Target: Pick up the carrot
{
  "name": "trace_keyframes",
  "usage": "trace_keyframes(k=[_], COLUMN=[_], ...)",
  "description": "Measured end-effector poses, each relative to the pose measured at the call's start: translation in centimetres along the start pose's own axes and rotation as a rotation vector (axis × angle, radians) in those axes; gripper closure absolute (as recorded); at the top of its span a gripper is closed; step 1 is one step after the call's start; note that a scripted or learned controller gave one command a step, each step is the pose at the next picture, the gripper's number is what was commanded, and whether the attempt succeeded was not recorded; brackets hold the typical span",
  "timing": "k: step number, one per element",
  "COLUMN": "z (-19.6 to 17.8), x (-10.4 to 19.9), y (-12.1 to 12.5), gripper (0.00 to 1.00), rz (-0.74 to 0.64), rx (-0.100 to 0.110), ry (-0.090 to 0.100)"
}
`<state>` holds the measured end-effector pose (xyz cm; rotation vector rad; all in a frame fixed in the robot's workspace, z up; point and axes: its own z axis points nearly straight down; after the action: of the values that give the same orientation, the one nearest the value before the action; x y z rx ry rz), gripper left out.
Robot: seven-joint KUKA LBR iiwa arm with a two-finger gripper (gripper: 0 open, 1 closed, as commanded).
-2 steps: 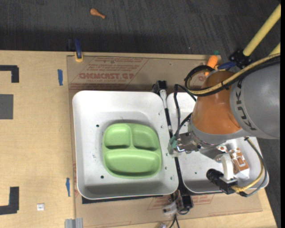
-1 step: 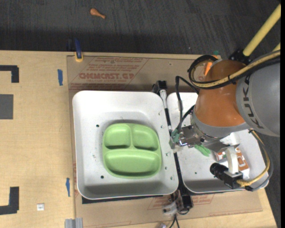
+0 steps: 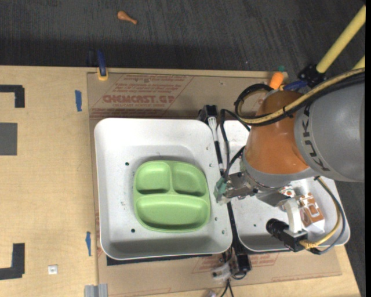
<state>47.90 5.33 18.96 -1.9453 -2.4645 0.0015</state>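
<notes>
A small orange tapered carrot (image 3: 126,17) lies on its side on the dark floor past the far edge of my bench, well apart from both bins. Its thicker end points left and its thin tip trails right, slightly towards the bench.

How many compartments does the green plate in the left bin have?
3. The green plate has two smaller compartments side by side along its far edge, at and, and one wide compartment across its near edge. Nothing covers the plate, so none should be hidden.
</notes>
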Motion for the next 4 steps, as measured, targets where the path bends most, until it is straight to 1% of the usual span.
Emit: trace_keyframes(k=[1,2,3,4], z=[0.5,-14.3,-14.3,0.2], x=[0.3,-4.0,-4.0,-0.6], y=[0.1,2.5,2.5,1.4], gripper=[1.0,1.0,0.0,0.0], rz=[-0.157,-0.549,-0.55,-0.631], rx=[0.001,-0.005,-0.005,-0.002], ry=[0.0,-0.003,-0.003,-0.001])
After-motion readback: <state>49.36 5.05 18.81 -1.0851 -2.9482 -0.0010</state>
